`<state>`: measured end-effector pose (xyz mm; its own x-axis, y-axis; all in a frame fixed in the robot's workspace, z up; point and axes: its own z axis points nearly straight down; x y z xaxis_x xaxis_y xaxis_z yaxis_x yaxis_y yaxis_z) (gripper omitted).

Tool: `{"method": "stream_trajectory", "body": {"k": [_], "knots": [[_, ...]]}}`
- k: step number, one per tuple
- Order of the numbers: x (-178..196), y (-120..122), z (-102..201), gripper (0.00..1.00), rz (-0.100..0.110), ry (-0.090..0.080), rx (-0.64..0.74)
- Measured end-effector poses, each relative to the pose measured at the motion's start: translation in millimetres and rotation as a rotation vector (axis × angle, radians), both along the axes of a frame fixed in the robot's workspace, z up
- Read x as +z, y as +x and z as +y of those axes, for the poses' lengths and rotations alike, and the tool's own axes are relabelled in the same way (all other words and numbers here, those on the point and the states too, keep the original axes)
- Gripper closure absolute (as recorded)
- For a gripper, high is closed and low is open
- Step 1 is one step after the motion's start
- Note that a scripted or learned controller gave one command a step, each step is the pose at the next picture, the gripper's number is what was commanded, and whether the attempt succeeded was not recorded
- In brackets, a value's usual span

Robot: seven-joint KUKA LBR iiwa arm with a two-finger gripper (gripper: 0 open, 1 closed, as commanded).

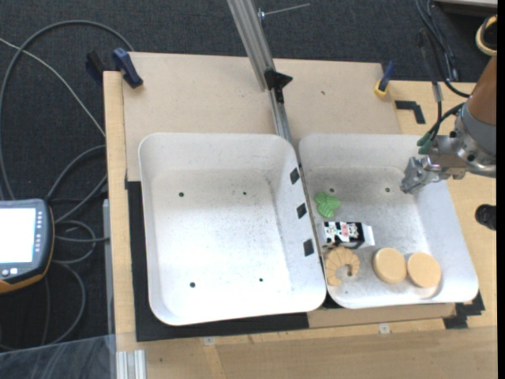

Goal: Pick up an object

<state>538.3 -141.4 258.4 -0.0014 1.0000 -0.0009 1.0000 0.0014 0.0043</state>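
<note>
The candidates for picking all lie in the right bin (442, 212), bunched along its near wall. Taking the black-and-white patterned block (348, 233) as the landmark: a small green piece (327, 205) sits just beyond it toward the bin's far side, a tan curled pastry-like piece (342, 266) lies just in front of it, and two round tan discs (390, 264) (424, 271) rest side by side to the right of that, touching or nearly so. The block itself lies close against the divider between the bins. The left bin (158, 212) sits across that divider from the block.

The gripper (413, 177) hangs over the right bin's far right part, well apart from the block and from every other object, with nothing between its jaws; whether they stand apart or together cannot be told from this angle.

The risks, as I judge them: the objects are crowded, so a descent on one disc could nudge its neighbour or pinch both. The block and the pastry hug the bin wall, leaving little room for a jaw on that side, and a closure there may slip off or strike the wall.
</note>
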Motion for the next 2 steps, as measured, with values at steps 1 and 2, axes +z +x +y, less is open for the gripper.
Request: {"method": "stream_trajectory", "body": {"k": [1,2], "knots": [[-15,0,56,1.0,0.007,0.004,0.005],[-27,5,113,1.0,0.008,0.005,0.006]]}}
